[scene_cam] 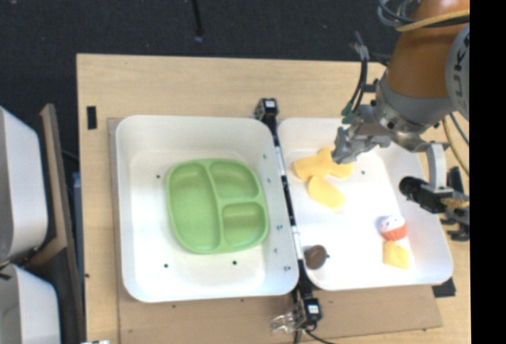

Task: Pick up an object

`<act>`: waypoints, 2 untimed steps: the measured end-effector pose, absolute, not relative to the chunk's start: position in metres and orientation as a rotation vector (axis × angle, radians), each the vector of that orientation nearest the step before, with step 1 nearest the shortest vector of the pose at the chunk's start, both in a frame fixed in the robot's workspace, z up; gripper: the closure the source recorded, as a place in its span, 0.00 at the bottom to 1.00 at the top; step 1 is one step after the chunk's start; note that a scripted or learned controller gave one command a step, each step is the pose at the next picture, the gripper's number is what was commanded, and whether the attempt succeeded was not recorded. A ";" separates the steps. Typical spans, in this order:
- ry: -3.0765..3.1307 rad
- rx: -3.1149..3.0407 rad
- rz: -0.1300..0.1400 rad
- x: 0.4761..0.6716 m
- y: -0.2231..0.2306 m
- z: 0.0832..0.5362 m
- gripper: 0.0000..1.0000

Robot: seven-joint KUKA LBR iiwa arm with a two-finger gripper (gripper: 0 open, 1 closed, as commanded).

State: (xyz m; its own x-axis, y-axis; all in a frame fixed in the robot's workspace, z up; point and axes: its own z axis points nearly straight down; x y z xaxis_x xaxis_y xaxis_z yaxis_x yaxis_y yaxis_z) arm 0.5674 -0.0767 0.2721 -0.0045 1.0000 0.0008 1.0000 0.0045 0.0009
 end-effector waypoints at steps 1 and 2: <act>2.225 2.219 -0.001 0.589 -0.035 0.254 1.00; 2.224 2.219 0.000 0.613 0.006 0.240 1.00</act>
State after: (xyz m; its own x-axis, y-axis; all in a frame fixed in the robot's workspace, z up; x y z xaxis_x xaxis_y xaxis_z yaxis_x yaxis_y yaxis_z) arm 0.6129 0.0063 0.2402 -0.0024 1.0000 0.0001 1.0000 0.0024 -0.0004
